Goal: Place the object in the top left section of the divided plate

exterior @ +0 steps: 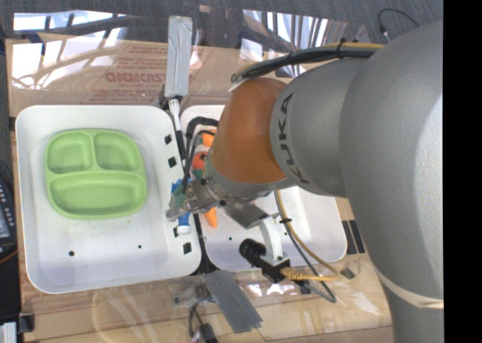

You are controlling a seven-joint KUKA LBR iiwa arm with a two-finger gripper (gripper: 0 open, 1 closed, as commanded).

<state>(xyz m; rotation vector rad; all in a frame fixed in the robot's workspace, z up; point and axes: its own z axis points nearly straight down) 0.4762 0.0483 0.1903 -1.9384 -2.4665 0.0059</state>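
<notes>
The arm reaches in from the right and covers most of the right bin, its orange band hanging over that bin's far left part. The gripper sits low at the left edge of the right bin, just beside the wall where the two bins meet. It is too cluttered and partly hidden to tell whether it is open or shut, or whether it grasps anything. Small things crowd around it. One orange piece lies just on its far side, a second orange piece sits just right of it on the near side, and a blue piece touches or nearly touches its left side. Which of these is the object cannot be told, but all lie in the right bin's left edge, well apart from the plate. The green plate lies flat in the far left part of the left bin, with two small sections on its far side and one long section nearer. Its top left section shows plain green. A grey tape strip runs over the cardboard beyond the bins. A yellow cable loops at the right bin's near rim.
</notes>
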